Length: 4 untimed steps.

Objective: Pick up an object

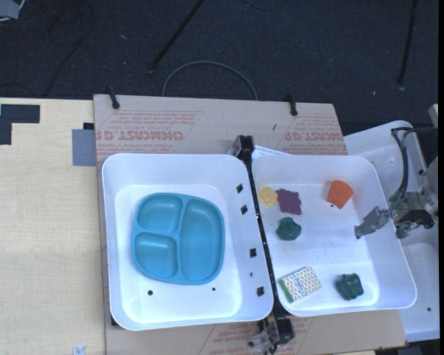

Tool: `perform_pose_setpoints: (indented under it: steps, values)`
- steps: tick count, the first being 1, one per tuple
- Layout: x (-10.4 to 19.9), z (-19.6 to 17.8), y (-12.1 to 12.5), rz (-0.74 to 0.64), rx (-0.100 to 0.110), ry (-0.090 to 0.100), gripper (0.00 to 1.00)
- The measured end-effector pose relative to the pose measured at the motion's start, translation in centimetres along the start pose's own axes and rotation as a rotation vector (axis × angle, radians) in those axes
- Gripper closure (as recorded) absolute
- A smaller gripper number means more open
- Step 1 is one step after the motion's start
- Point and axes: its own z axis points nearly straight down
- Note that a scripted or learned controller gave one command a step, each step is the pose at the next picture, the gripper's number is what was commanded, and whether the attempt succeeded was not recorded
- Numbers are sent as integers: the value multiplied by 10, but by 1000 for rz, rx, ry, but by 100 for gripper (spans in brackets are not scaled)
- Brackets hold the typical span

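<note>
Hovering at the right bin's [399, 272] right rim, the hand [388, 222] is sitting with fingers spread and nothing between them. Nearest pick looks like the orange block [340, 193], lying upper right in that bin, well apart from the hand. It's chunky, no real long axis, top edge tilting slightly. I'm guessing a slanted face could be slipping out, or the fingers could be clipping the rim.

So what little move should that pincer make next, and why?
Probably a short slide left, over the orange block. The pincer sits at the right bin's right wall with nothing between its fingers, and that block looks like the closest item, apart from the purple piece and the others.
</note>
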Motion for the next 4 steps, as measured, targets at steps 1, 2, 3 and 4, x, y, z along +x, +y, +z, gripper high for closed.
perform_pose_setpoints:
  steps: [1, 2, 3, 4]
  values:
    - [0, -6, 2, -2, -11, -3, 0]
    - [9, 55, 1, -3, -6, 0, 0]
    - [0, 111, 0, -2, -6, -1, 0]
    - [1, 141, 1, -2, -11, -3, 0]
